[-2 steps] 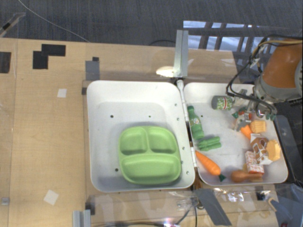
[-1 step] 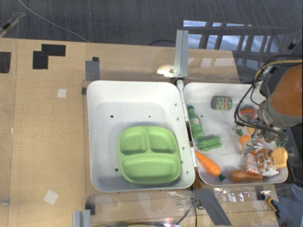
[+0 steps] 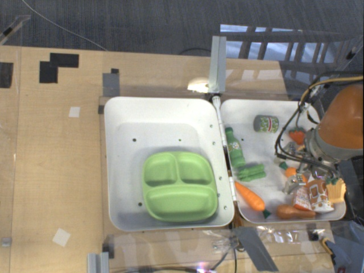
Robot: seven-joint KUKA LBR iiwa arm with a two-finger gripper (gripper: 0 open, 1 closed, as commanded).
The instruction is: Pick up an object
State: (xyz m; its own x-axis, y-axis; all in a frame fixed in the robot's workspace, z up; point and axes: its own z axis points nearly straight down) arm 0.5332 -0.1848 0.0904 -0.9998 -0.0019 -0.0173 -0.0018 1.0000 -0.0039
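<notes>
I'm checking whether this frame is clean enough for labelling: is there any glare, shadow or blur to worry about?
Camera view: a bright glare spot sits on the bench just behind the left bin; the green plate casts a soft shadow on that bin's floor; the clutter under the gripper in the right bin is small and muddled; elsewhere focus is even.

— Where do we see our arm [image 3: 341, 124]?
— At the right edge, its orange band uppermost, wrist pointing down, black cables looping along its left side.
— And our gripper [image 3: 297, 182]?
— Low beneath the wrist; we can't make out the tips.
</notes>
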